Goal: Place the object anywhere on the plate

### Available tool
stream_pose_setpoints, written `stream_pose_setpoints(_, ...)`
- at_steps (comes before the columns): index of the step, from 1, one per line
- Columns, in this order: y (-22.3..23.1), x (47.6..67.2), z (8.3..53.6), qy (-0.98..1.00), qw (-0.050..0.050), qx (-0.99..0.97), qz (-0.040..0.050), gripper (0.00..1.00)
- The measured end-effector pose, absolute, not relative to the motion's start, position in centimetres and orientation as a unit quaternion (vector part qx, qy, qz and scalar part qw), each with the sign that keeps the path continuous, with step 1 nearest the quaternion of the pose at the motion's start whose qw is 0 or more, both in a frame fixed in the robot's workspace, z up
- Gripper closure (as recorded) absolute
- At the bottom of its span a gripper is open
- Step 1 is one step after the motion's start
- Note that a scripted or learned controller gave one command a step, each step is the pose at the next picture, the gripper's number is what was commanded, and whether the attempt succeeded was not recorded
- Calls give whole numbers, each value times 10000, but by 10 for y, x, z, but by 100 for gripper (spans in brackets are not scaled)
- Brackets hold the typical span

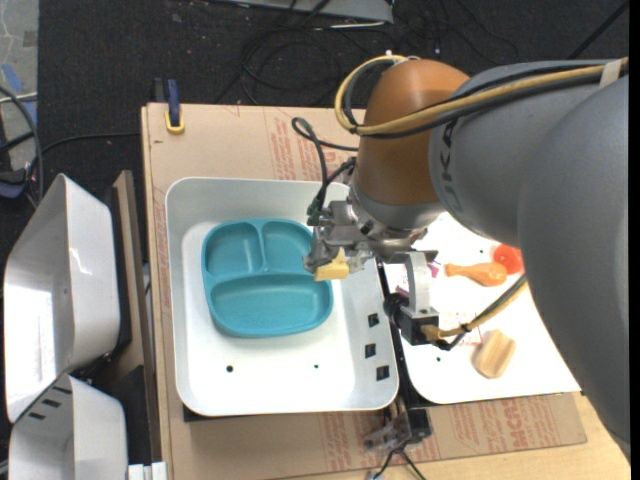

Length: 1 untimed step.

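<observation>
Overhead, pincer (335, 260) hung at right rim of teal plate (262, 286), small yellow object (333, 268) apparently nipped between its fingers, presumably carried for drop onto plate. Plate lay in left white bin (200, 368). Right bin (530, 368) held orange piece (478, 272) and tan block (494, 354), likely spare stock, on cardboard-covered worktop (250, 143).

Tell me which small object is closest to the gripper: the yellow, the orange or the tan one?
The yellow object: it sits right at the gripper, by the teal plate. The orange object and tan object lie in the right bin.
</observation>
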State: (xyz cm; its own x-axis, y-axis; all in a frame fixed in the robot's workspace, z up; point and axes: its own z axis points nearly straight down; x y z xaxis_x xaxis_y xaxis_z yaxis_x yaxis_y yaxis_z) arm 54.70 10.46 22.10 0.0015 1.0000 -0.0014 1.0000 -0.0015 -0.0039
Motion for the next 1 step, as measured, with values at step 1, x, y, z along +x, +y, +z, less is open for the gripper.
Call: stream_pose_setpoints(1, 105, 547, 222, -7067, 3, -7075, 10, 0)
